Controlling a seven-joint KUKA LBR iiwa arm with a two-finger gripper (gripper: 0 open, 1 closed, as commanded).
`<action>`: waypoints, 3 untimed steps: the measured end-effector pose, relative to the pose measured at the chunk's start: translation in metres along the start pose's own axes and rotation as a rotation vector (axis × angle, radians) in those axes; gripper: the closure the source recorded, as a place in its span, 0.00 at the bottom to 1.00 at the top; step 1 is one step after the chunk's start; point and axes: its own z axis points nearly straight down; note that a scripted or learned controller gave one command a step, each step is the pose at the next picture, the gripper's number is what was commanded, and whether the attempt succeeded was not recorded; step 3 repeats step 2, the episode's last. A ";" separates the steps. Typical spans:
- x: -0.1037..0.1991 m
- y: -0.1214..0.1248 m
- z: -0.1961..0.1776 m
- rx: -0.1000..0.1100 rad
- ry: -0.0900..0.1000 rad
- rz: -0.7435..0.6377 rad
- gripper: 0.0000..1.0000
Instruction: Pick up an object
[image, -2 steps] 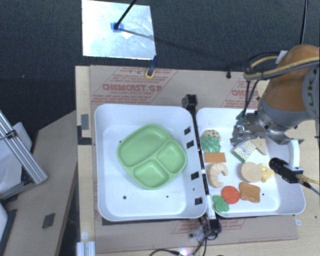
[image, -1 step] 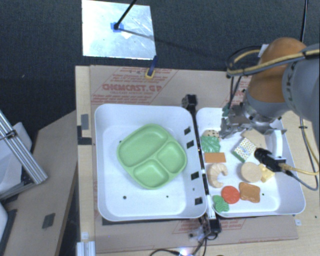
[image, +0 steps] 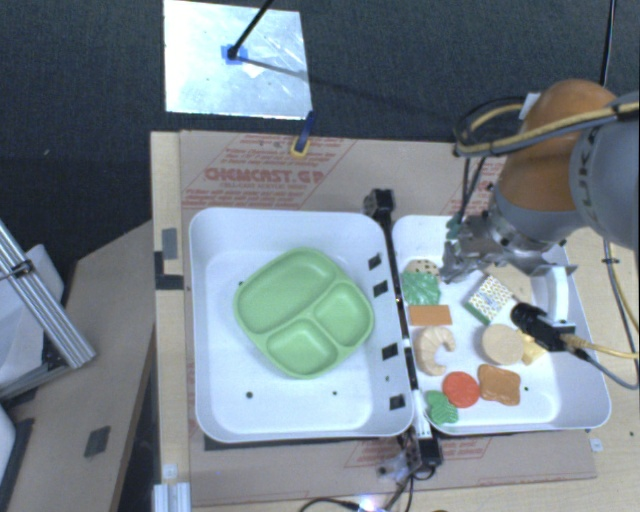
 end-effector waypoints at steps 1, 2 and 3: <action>0.000 0.018 -0.012 -0.004 0.000 -0.001 1.00; 0.000 0.008 0.006 0.000 0.000 0.004 1.00; 0.000 0.008 0.006 0.000 0.000 0.004 1.00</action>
